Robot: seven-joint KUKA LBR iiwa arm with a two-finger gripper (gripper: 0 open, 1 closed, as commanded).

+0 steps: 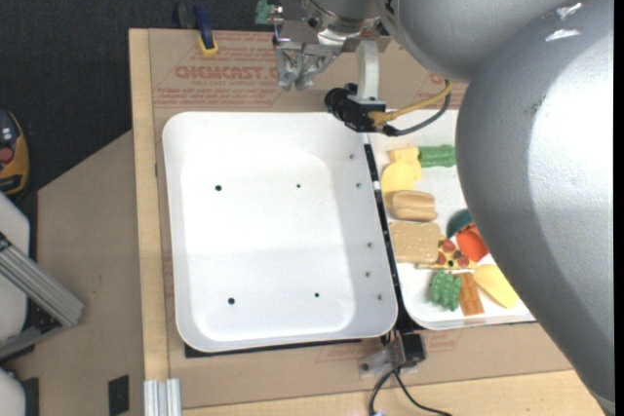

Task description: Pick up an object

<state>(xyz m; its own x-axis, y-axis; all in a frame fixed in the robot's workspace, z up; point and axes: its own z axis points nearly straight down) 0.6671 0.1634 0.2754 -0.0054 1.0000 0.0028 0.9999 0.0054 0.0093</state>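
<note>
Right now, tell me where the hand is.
The hand hangs at the top of the camera view, over the brown board just beyond the left bin's far rim, left of the black clamp.

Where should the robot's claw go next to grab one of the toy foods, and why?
Probably across and toward the right bin. The gripper sits above the far edge of the left bin, over the cardboard, with nothing between its fingers. The toy foods all lie in the right bin: a yellow piece, a bread roll and a cracker. The roll looks easiest to reach.
</note>
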